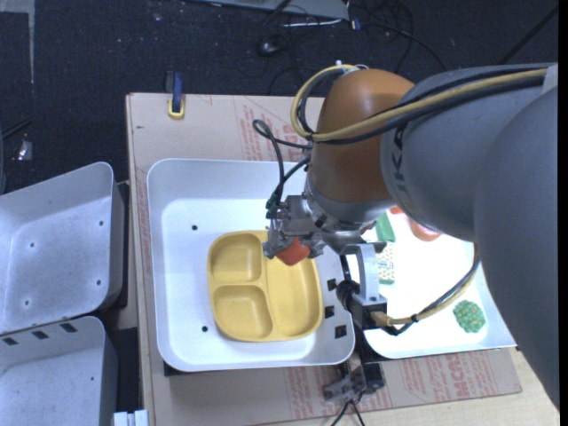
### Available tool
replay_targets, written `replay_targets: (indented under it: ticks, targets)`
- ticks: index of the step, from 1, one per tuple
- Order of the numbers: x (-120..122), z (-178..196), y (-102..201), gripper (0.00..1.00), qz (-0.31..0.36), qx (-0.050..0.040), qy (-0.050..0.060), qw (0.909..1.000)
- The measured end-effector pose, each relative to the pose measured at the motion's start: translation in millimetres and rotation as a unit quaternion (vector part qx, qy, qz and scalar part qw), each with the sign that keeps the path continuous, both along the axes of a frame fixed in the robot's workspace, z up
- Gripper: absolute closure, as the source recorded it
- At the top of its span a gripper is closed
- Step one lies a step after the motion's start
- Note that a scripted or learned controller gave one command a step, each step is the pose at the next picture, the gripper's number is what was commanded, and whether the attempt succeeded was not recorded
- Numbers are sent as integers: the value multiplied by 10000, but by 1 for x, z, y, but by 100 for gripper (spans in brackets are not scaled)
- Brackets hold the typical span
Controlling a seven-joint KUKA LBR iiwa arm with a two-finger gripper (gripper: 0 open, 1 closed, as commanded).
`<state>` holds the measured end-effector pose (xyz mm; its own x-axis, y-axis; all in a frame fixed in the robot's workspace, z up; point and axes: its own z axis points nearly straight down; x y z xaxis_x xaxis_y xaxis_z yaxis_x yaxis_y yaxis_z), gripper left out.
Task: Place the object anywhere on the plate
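The pincer (289, 245) hangs over the yellow plate (264, 287) in the left bin (177, 238), apparently clamped on a small red-orange object (292, 254), though the view is cluttered.

One fixed camera looks down at a slant from above the bench (222, 389), near enough that the left bin (177, 202) with its plate (240, 287) sits mid-frame. Right of that bin, the arm (444, 149) (reaching in from the right) covers much of the second bin (435, 340); beyond it lies dark floor (80, 51).
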<state>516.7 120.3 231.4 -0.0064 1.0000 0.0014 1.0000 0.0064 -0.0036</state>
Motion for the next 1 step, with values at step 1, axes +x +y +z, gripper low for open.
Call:
replay_targets:
  ticks: [1]
  targets:
    - [1, 1, -2, 0, -23, -5, -13, 10000]
